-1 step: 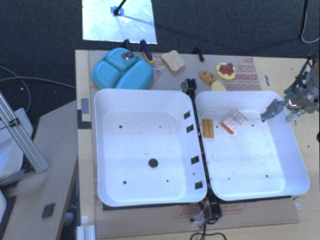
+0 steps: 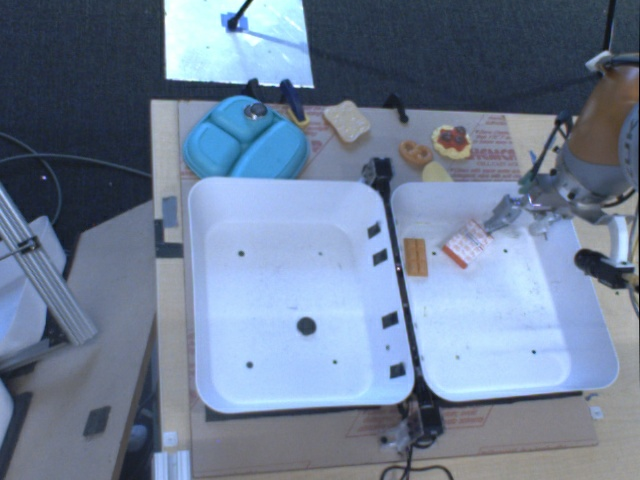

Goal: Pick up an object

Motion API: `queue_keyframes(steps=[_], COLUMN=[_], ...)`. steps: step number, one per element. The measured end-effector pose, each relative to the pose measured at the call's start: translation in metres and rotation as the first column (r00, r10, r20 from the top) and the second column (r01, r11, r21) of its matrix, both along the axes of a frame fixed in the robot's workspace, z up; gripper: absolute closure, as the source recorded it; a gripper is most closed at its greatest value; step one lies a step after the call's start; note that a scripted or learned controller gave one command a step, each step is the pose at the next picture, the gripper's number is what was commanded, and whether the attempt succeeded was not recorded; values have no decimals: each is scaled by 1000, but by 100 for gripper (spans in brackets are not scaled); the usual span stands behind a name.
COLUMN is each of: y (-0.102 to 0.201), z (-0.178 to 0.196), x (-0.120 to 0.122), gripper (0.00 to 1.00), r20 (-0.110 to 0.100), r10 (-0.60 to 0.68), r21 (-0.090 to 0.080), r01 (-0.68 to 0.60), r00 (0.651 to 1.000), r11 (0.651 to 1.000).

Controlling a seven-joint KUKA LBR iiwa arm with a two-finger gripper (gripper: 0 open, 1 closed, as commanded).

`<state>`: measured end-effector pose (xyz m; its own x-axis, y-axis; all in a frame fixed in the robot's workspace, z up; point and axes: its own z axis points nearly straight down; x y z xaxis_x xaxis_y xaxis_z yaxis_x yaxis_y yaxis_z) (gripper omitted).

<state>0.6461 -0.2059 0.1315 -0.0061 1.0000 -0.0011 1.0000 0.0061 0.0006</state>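
End effector (image 2: 500, 215) is seen at the right bin's (image 2: 590, 368) far side, just right of the red-white packet (image 2: 467, 243); grip state cannot be told. Packet lies flat, so a slip or miss is judged likely.

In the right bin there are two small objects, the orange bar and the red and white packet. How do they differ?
The orange bar is plain orange; the red and white packet carries two colours. The bar lies along the bin's left wall, near the divider; the packet lies tilted, further right, near the gripper. The bar looks narrower than the packet. Both lie flat in the right bin, apart from each other.
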Motion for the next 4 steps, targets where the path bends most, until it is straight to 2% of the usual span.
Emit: queue_keyframes(steps=[1, 2, 3, 4], y=[58, 56, 123, 173], z=[-44, -33, -45, 58], x=[10, 9, -80, -125], gripper=[0, 100, 100, 100], r20=[14, 10, 5, 9], r10=[0, 0, -1, 2], r21=[0, -1, 1, 4], r01=[0, 0, 1, -3], r00=[1000, 1000, 1000, 1000], r11=[1000, 1000, 1000, 1000])
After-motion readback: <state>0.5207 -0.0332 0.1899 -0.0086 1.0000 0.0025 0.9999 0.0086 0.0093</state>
